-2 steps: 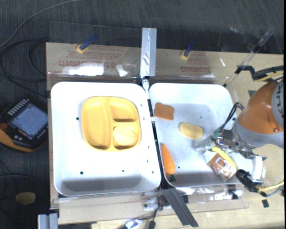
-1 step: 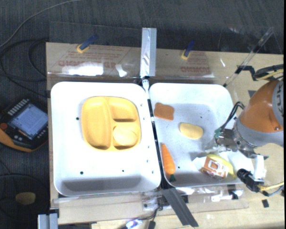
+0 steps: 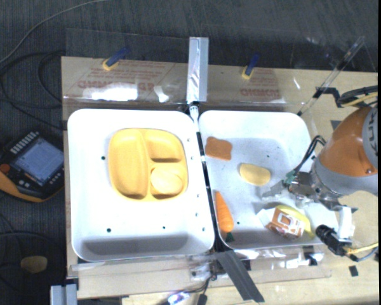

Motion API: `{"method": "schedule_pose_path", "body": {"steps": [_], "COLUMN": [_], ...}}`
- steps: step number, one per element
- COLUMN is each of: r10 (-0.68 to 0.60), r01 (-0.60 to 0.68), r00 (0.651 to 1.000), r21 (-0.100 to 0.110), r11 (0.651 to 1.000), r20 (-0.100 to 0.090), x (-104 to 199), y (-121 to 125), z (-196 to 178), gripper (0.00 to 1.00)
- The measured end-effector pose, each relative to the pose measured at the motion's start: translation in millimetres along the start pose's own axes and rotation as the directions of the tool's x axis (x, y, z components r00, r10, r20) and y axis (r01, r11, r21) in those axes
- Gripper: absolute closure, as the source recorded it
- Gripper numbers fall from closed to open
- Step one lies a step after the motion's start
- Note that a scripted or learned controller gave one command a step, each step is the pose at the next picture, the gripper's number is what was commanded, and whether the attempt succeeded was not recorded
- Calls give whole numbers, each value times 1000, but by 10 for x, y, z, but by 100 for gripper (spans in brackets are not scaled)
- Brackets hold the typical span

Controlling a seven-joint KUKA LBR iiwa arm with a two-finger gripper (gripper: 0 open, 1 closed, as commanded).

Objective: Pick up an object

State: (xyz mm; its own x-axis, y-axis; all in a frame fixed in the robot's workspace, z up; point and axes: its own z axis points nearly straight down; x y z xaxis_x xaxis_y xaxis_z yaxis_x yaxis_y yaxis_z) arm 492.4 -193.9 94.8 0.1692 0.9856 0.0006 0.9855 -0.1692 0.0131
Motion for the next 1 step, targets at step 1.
{"method": "schedule_pose_path", "body": {"steps": [1], "r10": [-183], "r01": [183], "r00": [983], "r21": [20], "r11": [983], "r20": [-4], "x": [-77], "y": [624], "z": [-535], "gripper": [0]}}
